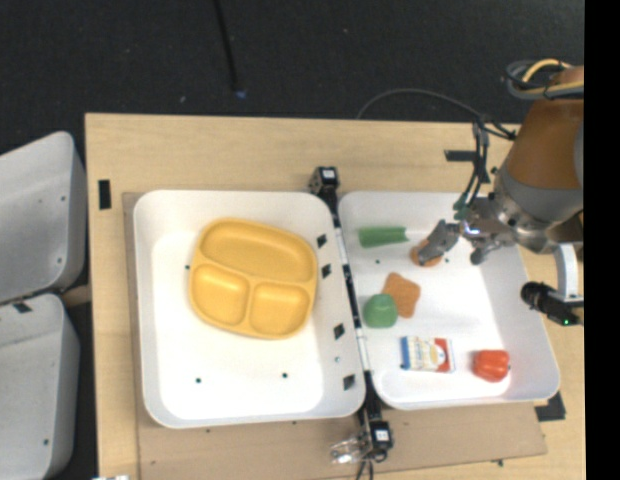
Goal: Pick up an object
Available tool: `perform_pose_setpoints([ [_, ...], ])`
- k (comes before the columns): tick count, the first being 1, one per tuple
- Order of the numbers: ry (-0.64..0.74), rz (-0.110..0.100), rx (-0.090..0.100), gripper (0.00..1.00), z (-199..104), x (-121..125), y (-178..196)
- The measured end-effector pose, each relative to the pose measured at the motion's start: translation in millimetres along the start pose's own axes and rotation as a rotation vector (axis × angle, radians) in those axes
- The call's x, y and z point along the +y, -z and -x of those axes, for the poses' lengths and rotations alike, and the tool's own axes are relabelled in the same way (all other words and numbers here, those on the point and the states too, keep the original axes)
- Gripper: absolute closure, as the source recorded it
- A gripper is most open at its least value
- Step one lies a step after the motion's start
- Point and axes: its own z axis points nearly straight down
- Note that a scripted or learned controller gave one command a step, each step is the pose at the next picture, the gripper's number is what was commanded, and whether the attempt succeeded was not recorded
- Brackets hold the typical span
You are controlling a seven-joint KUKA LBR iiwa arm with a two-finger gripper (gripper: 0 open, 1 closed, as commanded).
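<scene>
The right bin [510,298] holds several small things. A green stick [382,236] lies at its far left, with an orange-brown chunk [401,293] and a green round piece [379,311] below it. A white carton with red and blue print [426,353] and a red piece [492,364] lie near the front. My gripper [461,245] hangs over the bin's far right part, open with its fingers spread. A small orange-brown piece [427,258] sits at the tip of the left finger [441,237], not between the two fingers.
In the left bin [160,368] lies a yellow divided plate [255,276]. Black clips [342,298] run along the ridge between the bins. A cable [420,98] loops over the bench behind the right bin.
</scene>
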Motion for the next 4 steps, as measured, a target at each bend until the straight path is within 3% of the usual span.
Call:
perform_pose_setpoints([
  [2,-0.002,0.001,-0.001,0.0,-4.9,-8.4,-106.1],
  [3,-0.006,0.007,0.001,1.0,-4.6,-7.3,-92.7],
  [4,0.003,0.013,-0.001,1.0,-2.0,2.6,-32.2],
])
